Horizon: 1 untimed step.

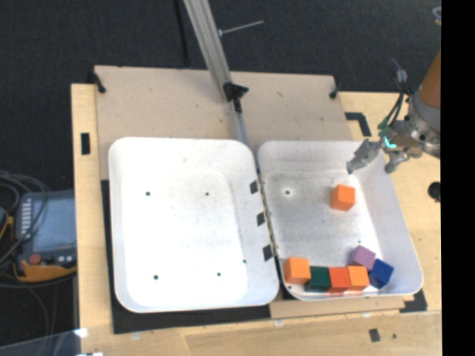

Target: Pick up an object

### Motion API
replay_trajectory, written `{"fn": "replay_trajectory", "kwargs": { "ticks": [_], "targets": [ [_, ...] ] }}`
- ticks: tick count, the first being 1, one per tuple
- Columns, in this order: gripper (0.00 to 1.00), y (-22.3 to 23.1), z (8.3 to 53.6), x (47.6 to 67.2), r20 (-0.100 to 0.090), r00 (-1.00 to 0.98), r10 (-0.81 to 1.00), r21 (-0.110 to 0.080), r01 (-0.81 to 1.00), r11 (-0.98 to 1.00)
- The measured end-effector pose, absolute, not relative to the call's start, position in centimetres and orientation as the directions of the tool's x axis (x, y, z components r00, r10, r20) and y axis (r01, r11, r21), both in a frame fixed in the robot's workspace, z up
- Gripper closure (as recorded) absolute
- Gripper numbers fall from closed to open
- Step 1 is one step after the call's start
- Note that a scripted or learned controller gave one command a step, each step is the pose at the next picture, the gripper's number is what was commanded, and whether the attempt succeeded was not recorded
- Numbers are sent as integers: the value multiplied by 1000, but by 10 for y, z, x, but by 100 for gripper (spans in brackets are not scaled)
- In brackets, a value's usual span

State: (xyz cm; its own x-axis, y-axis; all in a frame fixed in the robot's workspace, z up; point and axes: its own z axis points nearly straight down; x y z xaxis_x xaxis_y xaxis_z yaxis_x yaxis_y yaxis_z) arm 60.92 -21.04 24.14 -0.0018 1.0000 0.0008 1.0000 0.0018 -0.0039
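Nothing picked yet, as far as the view shows. The tool (378,159) hangs over the upper-right rim of the right bin (312,154), fingers spread apart w/ only bin floor and rim visible between them, so open and carrying nothing. All the grasp work looks to be ahead: approach, descend, close, lift.

Likeliest target, my guess, is the lone orange cube (343,197). It sits by itself on the right bin's floor, upper-right part, clear of the walls and well apart from the other blocks. From the tool it lies at roughly 7 o'clock, near but not under it; tool needs to shift down-left in the view before dropping.

Other candidates crowd the bin's bottom edge, approx 6 o'clock from the tool and much farther off: a second orange cube (297,269), green block (319,277), two more orange blocks (349,277) touching in a row, plus purple block (363,256) and blue block (381,271) at the right end. These are packed against each other and the wall, so prob harder to get fingers around.

Left bin (126,162) on the desk (83,199) holds no blocks.
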Motion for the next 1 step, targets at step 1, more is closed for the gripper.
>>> {"fn": "replay_trajectory", "kwargs": {
  "ticks": [1],
  "targets": [
    [0,-211,245,610,-3,-4,1000,0,1000,4]
  ]
}}
